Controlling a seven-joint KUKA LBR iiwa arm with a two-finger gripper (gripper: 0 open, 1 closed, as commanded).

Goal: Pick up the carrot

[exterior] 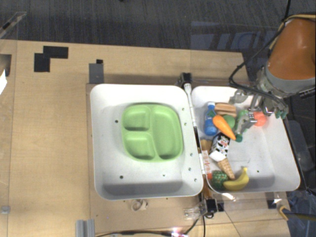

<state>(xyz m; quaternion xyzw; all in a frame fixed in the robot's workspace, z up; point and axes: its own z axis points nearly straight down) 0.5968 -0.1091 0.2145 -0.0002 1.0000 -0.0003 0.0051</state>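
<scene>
1. The desk (49, 147) carries two shallow white bins side by side; the left bin (106, 132) holds a green divided plate (150, 132) near its middle, and it plays no part in my job.
2. The right bin (276, 162) holds everything that matters, crowded along its left wall; its right half is bare.
3. My arm (291, 51) reaches in over the right bin's far right corner; my end effector (251, 116) hangs low above the far part of that bin, just right of the pile; whether it is apart or together I cannot tell, and nothing is visibly clamped in it.
4. The carrot (225, 126) lies in the right bin's far left part, tilted, its green end (238, 138) pointing toward the bin's middle; it rests among the other toys, so I judge the pick not yet done; reach, close and lift are all left.
5. Clutter is the obstacle: a blue item (211, 123) touches the carrot on its left; a hot dog (225, 108) lies just behind it; a black-and-white toy (220, 148) sits just in front.
6. Nearer the front wall lie an ice-cream cone (227, 169) and a banana (237, 180), well clear of the carrot.
</scene>
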